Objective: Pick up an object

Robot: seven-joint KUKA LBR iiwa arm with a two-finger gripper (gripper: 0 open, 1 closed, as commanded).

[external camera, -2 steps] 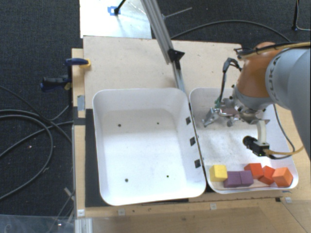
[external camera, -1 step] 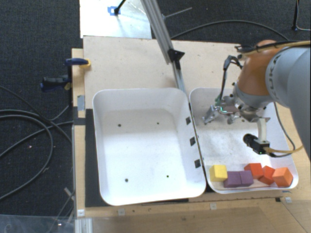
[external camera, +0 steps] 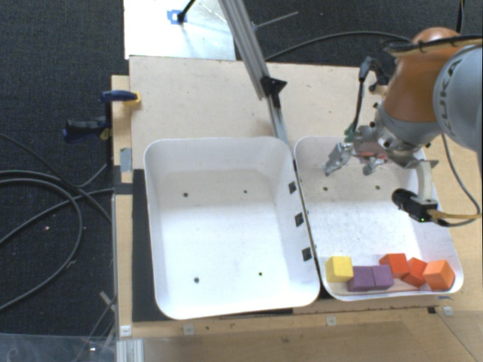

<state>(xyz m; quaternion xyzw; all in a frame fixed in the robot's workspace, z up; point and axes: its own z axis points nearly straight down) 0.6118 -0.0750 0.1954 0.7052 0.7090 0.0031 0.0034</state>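
The end effector (external camera: 352, 159) hangs over the far part of the right bin (external camera: 355, 217), with its two grey fingers (external camera: 336, 160) spread apart and nothing between them, so it is released. Well below it in the view, along the near wall of that same bin, a row of small blocks lies close together. The yellow block (external camera: 339, 268) is a squarish cube at the left end of the row, nearly straight below the end effector. Just to its right the purple block (external camera: 370, 277) is longer and flat, touching or almost touching the yellow one. Further right, toward the arm's side, sit three orange blocks (external camera: 416, 270), packed against each other in the bin's near right corner; the rightmost looks lighter orange than the two redder ones beside it. To the left of the end effector, across the bins' shared edge, lies the left bin (external camera: 226, 225) on the light brown surface (external camera: 204, 96).
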